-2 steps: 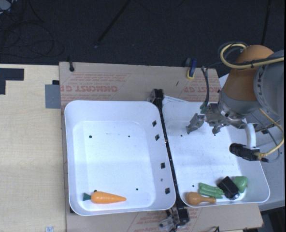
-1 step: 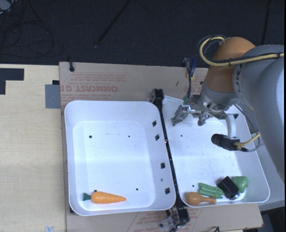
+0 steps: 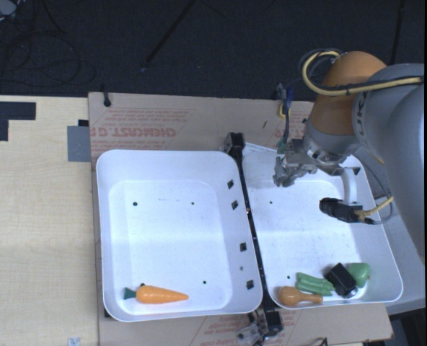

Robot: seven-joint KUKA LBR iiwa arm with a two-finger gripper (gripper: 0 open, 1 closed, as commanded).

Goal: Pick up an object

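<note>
So the hand [image 3: 285, 175] hangs over the right bin's [image 3: 386, 254] upper left, can't tell its state, nothing in it. Still the reach step. Next: drop toward the toy pile [image 3: 327, 285], lower right, or the carrot [image 3: 159, 294], lower left.

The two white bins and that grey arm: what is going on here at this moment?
A grey robot arm with an orange band reaches in from the right, and its gripper hangs over the far end of the right bin, with nothing seen in it. Its pick-up has not yet happened. At the near end of that bin lie a green pea pod, a black block, a green piece and an orange pear-shaped toy. A toy carrot lies alone in the left bin.
</note>
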